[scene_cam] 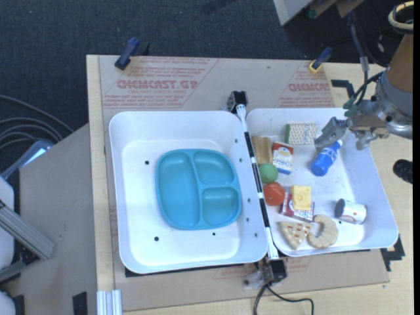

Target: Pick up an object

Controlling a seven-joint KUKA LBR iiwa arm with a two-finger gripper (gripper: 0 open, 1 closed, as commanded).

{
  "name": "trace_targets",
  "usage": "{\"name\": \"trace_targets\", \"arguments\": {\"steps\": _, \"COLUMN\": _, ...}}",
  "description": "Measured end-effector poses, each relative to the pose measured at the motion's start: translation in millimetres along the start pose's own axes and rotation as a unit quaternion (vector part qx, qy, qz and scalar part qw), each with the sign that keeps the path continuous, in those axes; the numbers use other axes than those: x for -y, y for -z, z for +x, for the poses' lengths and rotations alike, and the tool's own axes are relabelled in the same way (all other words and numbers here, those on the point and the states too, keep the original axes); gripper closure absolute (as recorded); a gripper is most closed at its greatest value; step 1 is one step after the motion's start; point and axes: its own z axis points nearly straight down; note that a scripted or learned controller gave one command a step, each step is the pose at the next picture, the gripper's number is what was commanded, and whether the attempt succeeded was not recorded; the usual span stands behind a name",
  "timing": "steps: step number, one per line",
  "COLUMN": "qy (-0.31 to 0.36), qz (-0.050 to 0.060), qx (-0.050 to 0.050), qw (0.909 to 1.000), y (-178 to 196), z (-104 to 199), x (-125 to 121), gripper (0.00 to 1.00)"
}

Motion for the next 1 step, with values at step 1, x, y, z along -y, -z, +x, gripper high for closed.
{"name": "trace_targets", "arguments": {"steps": 1, "qy": -0.001, "qz": 0.001, "qx": 0.000, "qw": 1.0000, "y": -135.2, "z": -67.7, "x": -2.4, "gripper": 0.00}}
